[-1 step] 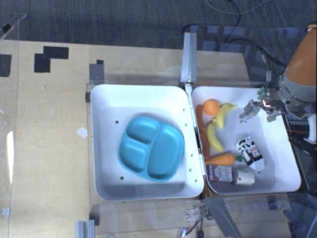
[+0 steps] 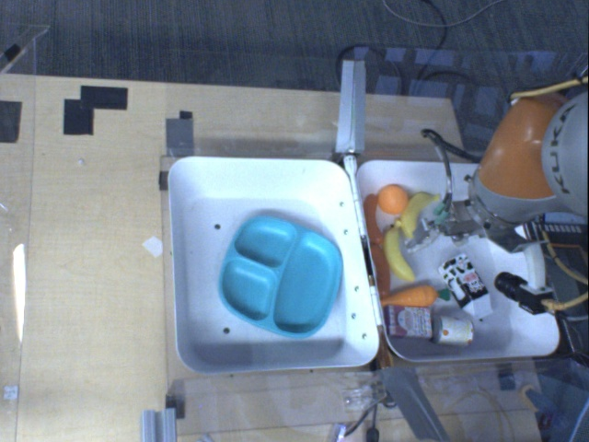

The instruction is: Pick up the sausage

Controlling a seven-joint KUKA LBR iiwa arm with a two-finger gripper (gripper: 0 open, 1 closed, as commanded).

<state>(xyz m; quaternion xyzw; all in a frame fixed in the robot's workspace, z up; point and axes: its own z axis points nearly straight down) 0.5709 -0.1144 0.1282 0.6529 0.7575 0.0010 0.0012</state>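
The sausage (image 2: 372, 235) is a long reddish-brown piece lying along the left wall of the right bin (image 2: 515, 343). My gripper (image 2: 431, 226) hangs low over the upper middle of that bin. It sits just right of a yellow banana (image 2: 399, 254) and a yellow-green fruit (image 2: 419, 206), well to the right of the sausage. Nothing shows held in it.
An orange ball (image 2: 393, 199) lies by the sausage's far end. A carrot (image 2: 410, 296), a dark red packet (image 2: 409, 321), a small can (image 2: 453, 331) and a black-and-white item (image 2: 463, 280) fill the bin's front. The left bin (image 2: 198, 247) holds a blue divided plate (image 2: 281, 275).
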